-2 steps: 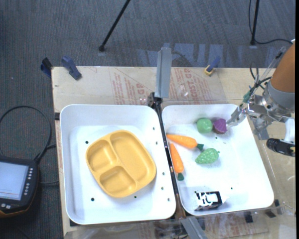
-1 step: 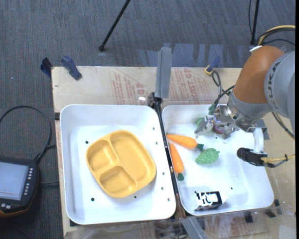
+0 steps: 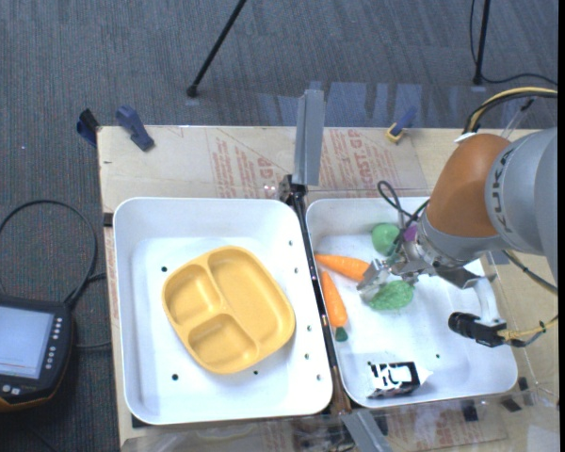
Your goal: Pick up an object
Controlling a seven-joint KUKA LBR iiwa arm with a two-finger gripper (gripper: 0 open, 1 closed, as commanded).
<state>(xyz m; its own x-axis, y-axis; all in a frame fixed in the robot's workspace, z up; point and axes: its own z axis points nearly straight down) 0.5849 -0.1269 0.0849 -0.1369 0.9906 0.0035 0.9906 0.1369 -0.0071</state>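
In right bin, gripper sits low over green broccoli-like toy; you can't tell finger state. Toy looks light, bumpy, likely soft plastic. Take hold across its rounded middle. Two carrots lie just beside it; avoid them.

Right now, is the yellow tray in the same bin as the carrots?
No. The yellow tray lies in the left bin, while both carrots lie in the right bin.
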